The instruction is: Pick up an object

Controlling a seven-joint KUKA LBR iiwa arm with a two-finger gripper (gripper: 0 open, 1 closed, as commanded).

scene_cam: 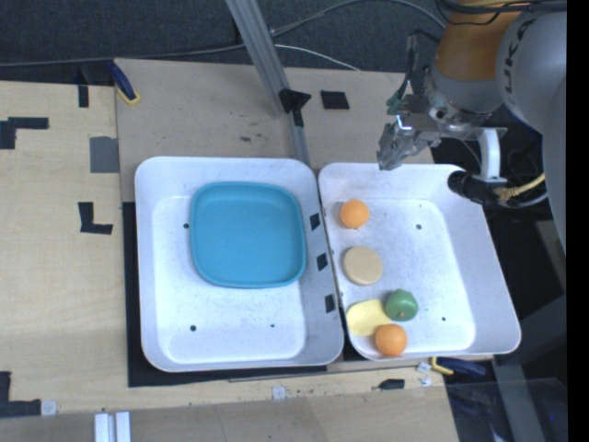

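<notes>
Teal square plate (247,233) | round beige disc (363,265) | orange ball (353,214)

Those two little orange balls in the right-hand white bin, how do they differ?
The upper orange ball lies alone near the bin's left wall; the lower orange ball sits by the front rim, crowded against a green ball and a yellow piece. Both look alike in colour and size.
</notes>
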